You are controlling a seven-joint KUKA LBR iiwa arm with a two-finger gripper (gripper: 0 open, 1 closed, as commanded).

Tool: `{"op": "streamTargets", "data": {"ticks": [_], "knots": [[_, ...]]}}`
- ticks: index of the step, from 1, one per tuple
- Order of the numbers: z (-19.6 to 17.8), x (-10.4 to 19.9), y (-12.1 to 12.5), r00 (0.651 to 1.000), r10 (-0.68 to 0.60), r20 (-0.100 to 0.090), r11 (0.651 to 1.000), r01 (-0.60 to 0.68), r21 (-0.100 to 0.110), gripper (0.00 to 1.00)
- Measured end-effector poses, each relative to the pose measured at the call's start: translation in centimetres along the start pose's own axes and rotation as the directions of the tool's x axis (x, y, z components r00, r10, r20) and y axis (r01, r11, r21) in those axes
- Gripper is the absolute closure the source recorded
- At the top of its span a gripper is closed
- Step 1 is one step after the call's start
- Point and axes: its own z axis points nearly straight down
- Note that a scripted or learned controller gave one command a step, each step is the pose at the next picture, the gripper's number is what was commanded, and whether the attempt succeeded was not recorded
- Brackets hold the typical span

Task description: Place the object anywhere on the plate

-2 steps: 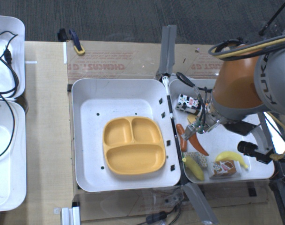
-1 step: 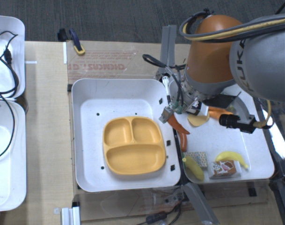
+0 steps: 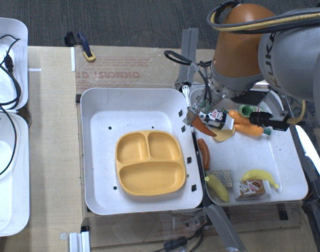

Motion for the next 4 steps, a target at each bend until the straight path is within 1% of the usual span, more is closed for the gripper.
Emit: {"op": "streamTargets", "data": {"ticks": [1,2,3,4], "knots": [[3.1,2.5,-2.5,0.955,-0.298,-0.002,0.955,0.298,-0.001,1.0],[3.1,2.5,-2.5,0.955,-0.298,-0.002,0.955,0.298,-0.001,0.0],[2.4,2.3,-2.5,0.956,-0.295,-0.003,0.956,0.295,0.0,1.0],[-11.8,2.8,-7.9,0.743,-0.669,0.004,0.743,0.67,-0.003,1.0]]}}
